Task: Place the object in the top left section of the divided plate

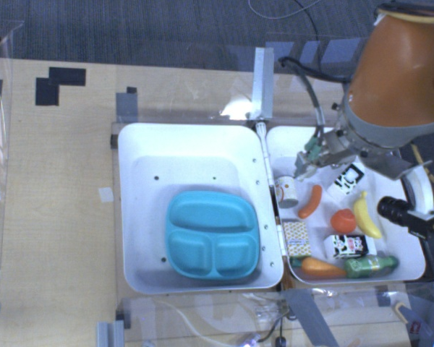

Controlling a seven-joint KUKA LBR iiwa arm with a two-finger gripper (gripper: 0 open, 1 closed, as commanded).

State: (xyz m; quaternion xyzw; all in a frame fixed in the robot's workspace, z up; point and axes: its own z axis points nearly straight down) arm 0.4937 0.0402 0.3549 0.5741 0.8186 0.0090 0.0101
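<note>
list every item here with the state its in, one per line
divided plate: flat in the left bin, holding nothing
gripper: over the right bin, nothing visibly held
small can: lying by the divider wall
sausage: lying at a slant
tomato: resting beside the banana
banana: lying flat
milk carton: on its side
carrot: lying at the front rim
green bottle: on its side

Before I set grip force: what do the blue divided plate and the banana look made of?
Divided plate: probably moulded plastic, uniform blue, smooth with soft sheen. Banana: likely toy plastic, even yellow, slightly glossy; real fruit can't be excluded.
</note>
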